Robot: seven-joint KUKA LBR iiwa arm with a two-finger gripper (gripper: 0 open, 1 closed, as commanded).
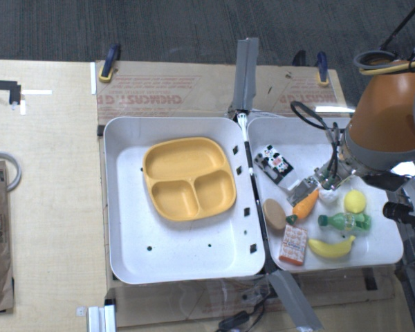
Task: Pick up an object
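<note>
The gripper [311,187] sits low in the right bin [384,258], its jaws right at the toy carrot [305,204], apparently to grasp it; whether they grip it, I cannot tell. The yellow divided plate [189,178] lies apart in the left bin [124,254].
</note>
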